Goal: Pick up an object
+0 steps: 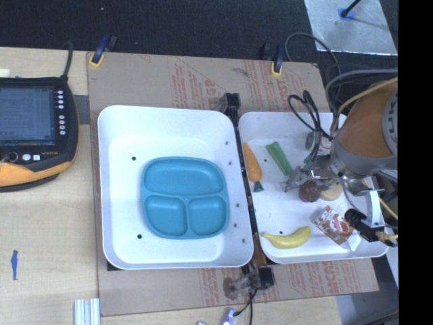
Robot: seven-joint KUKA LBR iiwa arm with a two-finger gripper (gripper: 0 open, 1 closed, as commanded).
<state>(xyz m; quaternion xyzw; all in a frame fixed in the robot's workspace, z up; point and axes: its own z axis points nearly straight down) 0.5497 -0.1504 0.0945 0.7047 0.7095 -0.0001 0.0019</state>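
Divided tray (185,197) in the left bin (115,181), carrot (252,164), banana (287,237) and packet (333,223) in the right bin (270,124), handheld screen (34,131) on the table (47,249) further left

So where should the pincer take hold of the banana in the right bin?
Grip the banana across its thick middle, coming straight down from above. It lies flat, curved, lengthwise along the right bin's near wall, so close across its width, front to back.

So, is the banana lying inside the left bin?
No, the banana lies in the right bin, near its front edge; the left bin holds a blue tray.
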